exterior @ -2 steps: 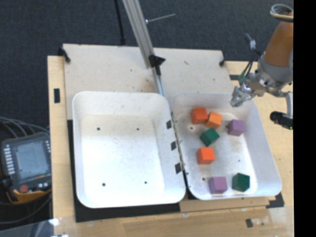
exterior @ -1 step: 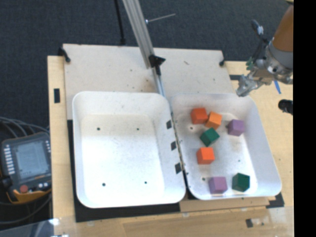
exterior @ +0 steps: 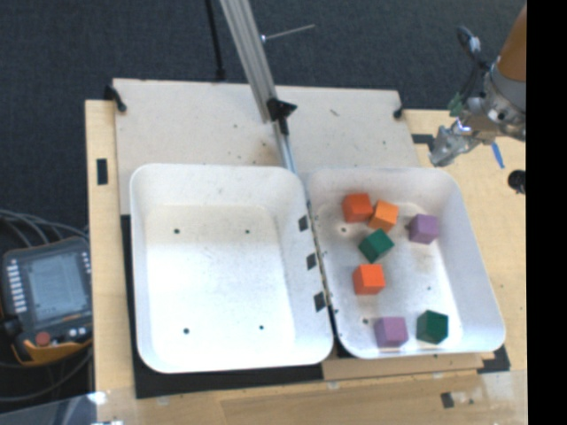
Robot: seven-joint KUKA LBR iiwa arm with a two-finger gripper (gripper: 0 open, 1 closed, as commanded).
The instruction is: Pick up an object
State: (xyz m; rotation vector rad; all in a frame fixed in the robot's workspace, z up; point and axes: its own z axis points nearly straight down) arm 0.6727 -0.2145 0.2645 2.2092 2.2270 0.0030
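End effector [exterior: 446, 145] above the table [exterior: 102, 237], just beyond the far right corner of the right bin [exterior: 474, 264], clear of every block; finger spread impossible to tell. Grey wrist with orange band [exterior: 514, 42] rising toward the upper right.

In the right bin, nearest that corner: purple cube [exterior: 423, 228], apart from the rest. Further left, orange cube [exterior: 357, 207] touching a lighter orange cube [exterior: 385, 214], with a green cube [exterior: 376, 245] just below them. Another orange cube [exterior: 368, 278] near the bin's middle. Along the near wall, purple cube [exterior: 390, 330] beside a dark green cube [exterior: 432, 326].

Left bin [exterior: 151, 237] alongside, rims touching. Aluminium post [exterior: 246, 42] slanting up behind both. Teach pendant [exterior: 49, 290] off the table's left edge.
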